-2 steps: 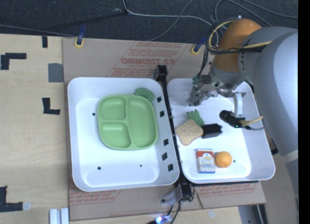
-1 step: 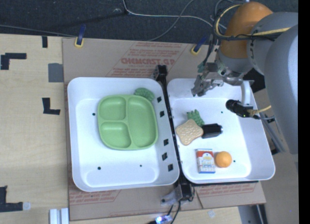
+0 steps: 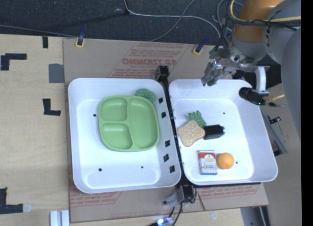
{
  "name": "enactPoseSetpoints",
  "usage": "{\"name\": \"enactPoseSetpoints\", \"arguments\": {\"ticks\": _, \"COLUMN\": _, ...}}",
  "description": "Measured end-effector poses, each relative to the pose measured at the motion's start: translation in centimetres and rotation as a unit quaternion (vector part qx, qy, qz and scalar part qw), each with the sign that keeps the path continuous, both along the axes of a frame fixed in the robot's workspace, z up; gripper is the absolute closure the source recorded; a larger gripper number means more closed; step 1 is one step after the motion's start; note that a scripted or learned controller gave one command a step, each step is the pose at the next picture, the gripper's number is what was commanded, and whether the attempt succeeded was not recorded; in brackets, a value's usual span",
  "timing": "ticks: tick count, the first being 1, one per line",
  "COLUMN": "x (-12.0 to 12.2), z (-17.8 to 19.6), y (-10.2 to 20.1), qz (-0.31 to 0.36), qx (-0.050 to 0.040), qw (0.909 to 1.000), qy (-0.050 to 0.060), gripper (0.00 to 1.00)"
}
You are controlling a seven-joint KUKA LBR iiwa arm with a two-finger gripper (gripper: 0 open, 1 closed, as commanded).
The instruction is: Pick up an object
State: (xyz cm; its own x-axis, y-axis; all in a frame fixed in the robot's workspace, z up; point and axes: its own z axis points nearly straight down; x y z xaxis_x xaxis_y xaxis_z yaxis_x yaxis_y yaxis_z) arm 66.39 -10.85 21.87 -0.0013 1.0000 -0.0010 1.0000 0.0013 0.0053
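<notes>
My gripper hangs over the far rim of the right bin, near its back left corner, with nothing seen in it. Well in front of it, in the bin's middle, a tan waffle-patterned cracker lies against a small green leafy piece and a black block. Nearer the front wall, a red and white box sits beside an orange ball.
In the left bin lies a green divided plate, and a small green object peeks out behind its far edge. A black divider strip runs between the bins. Cables trail across the dark backdrop beyond the bench.
</notes>
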Motion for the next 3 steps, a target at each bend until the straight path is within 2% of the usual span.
{"name": "enactPoseSetpoints", "arguments": {"ticks": 1, "x": 0.1, "z": 6.4, "y": 0.0, "qz": 0.0, "qx": -0.0001, "qw": 1.0, "qy": 0.0, "gripper": 1.0}}
{"name": "enactPoseSetpoints", "arguments": {"ticks": 2, "x": -3.1, "z": 6.0, "y": 3.6, "qz": 0.001, "qx": 0.0005, "qw": 1.0, "qy": 0.004, "gripper": 1.0}}
{"name": "enactPoseSetpoints", "arguments": {"ticks": 3, "x": -6.6, "z": 4.2, "y": 8.3, "qz": 0.001, "qx": 0.0008, "qw": 1.0, "qy": 0.005, "gripper": 1.0}}
